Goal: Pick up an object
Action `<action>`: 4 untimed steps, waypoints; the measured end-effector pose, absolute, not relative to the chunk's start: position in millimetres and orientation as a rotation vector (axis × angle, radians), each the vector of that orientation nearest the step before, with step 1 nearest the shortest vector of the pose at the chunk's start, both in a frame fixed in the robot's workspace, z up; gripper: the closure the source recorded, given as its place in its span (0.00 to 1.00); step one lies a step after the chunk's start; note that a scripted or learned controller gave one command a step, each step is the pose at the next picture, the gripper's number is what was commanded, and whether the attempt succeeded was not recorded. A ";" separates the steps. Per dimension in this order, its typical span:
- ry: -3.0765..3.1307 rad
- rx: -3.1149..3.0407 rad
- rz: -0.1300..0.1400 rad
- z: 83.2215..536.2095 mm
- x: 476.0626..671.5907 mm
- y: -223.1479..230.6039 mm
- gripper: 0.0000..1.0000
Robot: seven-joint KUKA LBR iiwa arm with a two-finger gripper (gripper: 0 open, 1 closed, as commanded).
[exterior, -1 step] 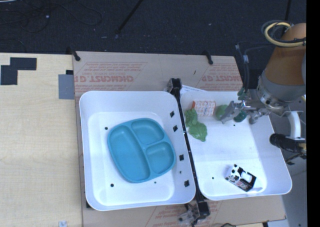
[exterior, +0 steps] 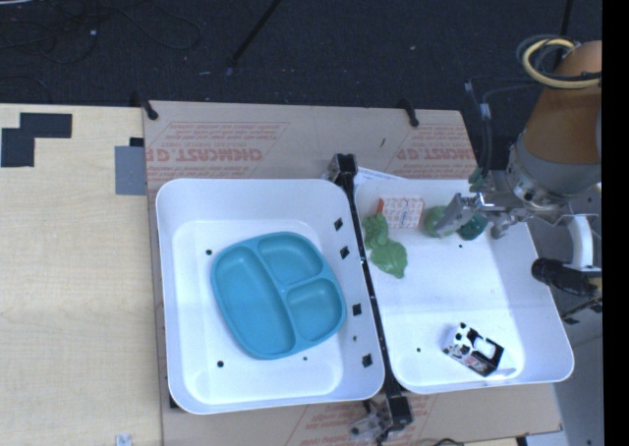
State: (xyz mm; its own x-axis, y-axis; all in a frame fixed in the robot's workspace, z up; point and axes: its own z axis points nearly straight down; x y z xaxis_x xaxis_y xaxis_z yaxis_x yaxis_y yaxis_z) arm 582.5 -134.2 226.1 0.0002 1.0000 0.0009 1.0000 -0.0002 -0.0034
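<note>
A small round green object lies near the far edge of the right bin, just beside the tip of the gripper. It is dull green, partly overlapped by the metal of the claw, and too small for its shape to be read further; whether it sits between the jaws cannot be told. A darker teal piece shows just to the right of it, under the gripper. The claw's state cannot be told from this angle.

The grey arm reaches in from the right, its orange band high at the frame's edge, the wrist angled down and leftward so the gripper is low over the bin's far side.

To the left of the green object lies a small pale box with red dots, and further left a crumpled green leafy item rests by the divider between the bins. Near the right bin's front corner sits a black-and-white object, well apart from the gripper.

The left bin holds a blue divided plate with three compartments. Both bins rest on a sheet of cardboard on a pale wooden bench
</note>
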 end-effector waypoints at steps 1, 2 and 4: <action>-2.217 -2.216 0.007 181.1 576.4 -131.9 0.00; -2.215 -2.217 0.008 118.0 576.1 -124.6 0.00; -2.211 -2.226 0.002 98.0 576.1 -124.6 1.00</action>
